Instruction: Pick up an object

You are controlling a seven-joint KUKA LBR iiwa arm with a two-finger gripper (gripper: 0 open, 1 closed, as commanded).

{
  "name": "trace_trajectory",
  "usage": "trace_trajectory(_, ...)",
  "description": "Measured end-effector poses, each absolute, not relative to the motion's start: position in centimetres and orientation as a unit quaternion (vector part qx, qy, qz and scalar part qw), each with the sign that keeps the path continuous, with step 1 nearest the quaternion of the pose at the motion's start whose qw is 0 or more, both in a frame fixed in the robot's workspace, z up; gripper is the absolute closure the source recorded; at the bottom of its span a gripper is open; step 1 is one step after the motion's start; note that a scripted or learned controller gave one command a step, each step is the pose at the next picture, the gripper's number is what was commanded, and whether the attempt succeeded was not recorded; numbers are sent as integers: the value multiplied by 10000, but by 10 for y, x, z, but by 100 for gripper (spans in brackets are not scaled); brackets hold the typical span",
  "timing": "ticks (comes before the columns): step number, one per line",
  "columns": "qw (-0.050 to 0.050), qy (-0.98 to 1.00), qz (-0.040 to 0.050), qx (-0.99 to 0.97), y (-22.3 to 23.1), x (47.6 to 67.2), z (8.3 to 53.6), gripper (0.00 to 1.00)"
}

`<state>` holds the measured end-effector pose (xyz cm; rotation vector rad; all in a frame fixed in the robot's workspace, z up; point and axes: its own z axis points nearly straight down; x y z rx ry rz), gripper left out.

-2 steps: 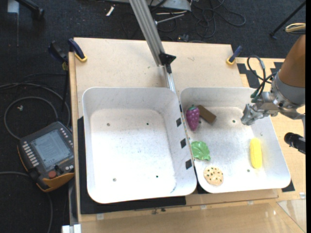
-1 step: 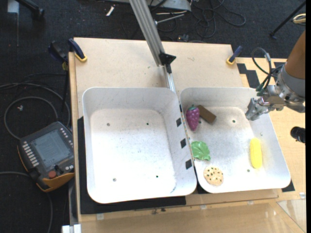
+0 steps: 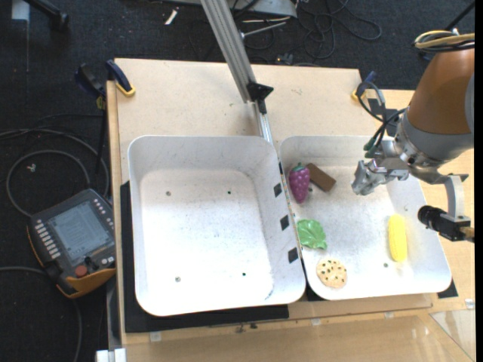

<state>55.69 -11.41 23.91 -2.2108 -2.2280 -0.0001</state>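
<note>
your cookie point(image 3: 331, 273) sits lowest in the frame, at the front of the right bin point(image 3: 434, 281).
above it you have a green leaf point(image 3: 311, 234) by the divider; higher, purple grapes point(image 3: 299, 182) touch a brown block point(image 3: 321, 179); a yellow corn cob point(image 3: 397, 237) lies at the lower right; your gripper point(image 3: 365, 181) hangs at centre right over the bin floor, right of the block and apart from it; you cannot tell its state; the left bin point(image 3: 151, 157) fills the frame's middle.

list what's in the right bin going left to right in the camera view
Purple grapes → green leafy piece → brown block → cookie → hand → yellow corn.
</note>
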Motion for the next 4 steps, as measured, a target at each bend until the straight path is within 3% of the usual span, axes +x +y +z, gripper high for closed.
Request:
trace_trajectory(3, 4, -7100, -5, -7042, 34, 552, 235, 100)
trace_trajectory(4, 15, -7101, 4, -7041, 85, 543, 225, 100)
